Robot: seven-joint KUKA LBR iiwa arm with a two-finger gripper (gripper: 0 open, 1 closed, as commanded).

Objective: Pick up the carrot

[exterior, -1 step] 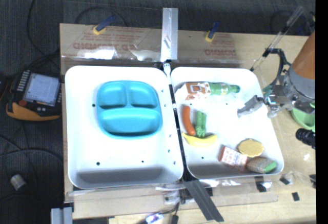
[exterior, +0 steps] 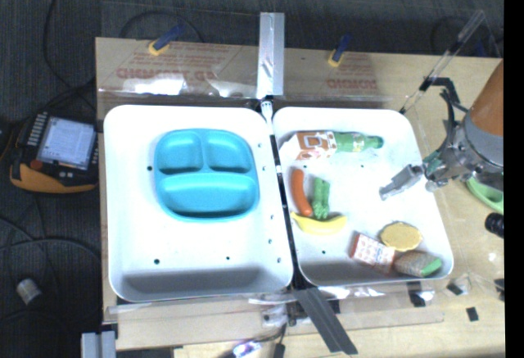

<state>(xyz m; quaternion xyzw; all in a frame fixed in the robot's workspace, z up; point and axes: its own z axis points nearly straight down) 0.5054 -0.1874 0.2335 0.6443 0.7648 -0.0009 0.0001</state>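
Orange carrot [exterior: 301, 192]: a smooth, slim, tapered toy lying lengthwise near the left wall of the right bin [exterior: 409, 129], its green top [exterior: 320, 197] touching it on the right, a yellow banana [exterior: 319, 222] just below.
Claw [exterior: 399, 182]: grey metal, over the right half of the same bin, well apart from the carrot; at this size I cannot tell how wide it stands, and nothing shows between its tips.
Arm [exterior: 483, 135]: grey with an orange band, reaching in across the bin's right rim.
Step in hand: the approach, I judge; the carrot lies untouched.
Next move: travel left across the bin, line up across the carrot's narrow width, then descend; the wall, leafy top and banana leave little room.
Other contents: a green bottle [exterior: 337, 141] with an orange-and-white label along the far wall; a red-and-white box [exterior: 372, 250], a round yellow disc [exterior: 399, 236] and a green-brown lump [exterior: 421, 265] in the near right corner.
Left bin [exterior: 131, 266]: glossy white plastic, holding a blue compartment plate [exterior: 206, 171] with rounded corners.
Surface [exterior: 360, 78]: pale wood.
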